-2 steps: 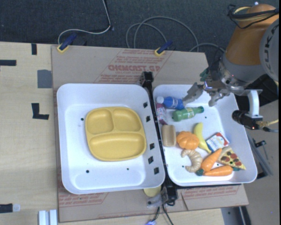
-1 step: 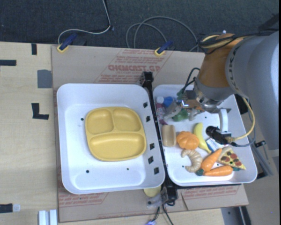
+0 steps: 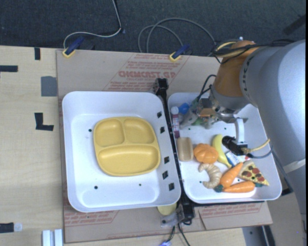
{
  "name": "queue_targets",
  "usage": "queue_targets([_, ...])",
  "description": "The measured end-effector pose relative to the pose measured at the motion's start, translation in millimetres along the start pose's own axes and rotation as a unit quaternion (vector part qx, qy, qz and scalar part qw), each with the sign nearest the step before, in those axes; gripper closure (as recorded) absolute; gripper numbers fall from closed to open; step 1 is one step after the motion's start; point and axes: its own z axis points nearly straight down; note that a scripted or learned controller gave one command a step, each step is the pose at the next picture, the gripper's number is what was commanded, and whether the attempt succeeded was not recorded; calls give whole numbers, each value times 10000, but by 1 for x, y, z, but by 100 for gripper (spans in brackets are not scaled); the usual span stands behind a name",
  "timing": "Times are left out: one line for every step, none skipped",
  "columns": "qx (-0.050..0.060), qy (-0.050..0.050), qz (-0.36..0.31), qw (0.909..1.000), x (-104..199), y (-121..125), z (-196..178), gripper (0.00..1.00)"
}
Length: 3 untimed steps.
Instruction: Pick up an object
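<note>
From the fixed overhead camera, the grey arm reaches in from the right, its orange band bent over the far end of the right bin (image 3: 264, 132), wrist pitched steeply down so the pincer (image 3: 208, 113) hangs low among the toys. Whether the pincer is open or closed cannot be told; its tip is lost against clutter.

The likely targets crowd close: a small blue-capped bottle (image 3: 184, 109) just left of the pincer, a tan bread piece (image 3: 184, 148) nearer the camera and left, then an orange fruit (image 3: 205, 152), a croissant (image 3: 213, 175), two carrots (image 3: 232, 180) and a pizza slice (image 3: 255, 174), all below it in the frame.

The risk, on this showing, is a miss or a shove: packed toys could be nudged against the bin wall, or two caught at once.

A yellow divided plate (image 3: 127, 145) lies in the left bin (image 3: 74, 152), well to the pincer's left, on the table (image 3: 20, 152).
</note>
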Motion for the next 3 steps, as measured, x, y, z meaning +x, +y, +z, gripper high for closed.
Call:
queue_targets([-17,68,-23,10000,-7,-80,-2,0])
queue_targets([-41,64,-35,10000,-1,-122,-2,0])
queue_targets([-2,77,-35,10000,-1,-121,-8,100])
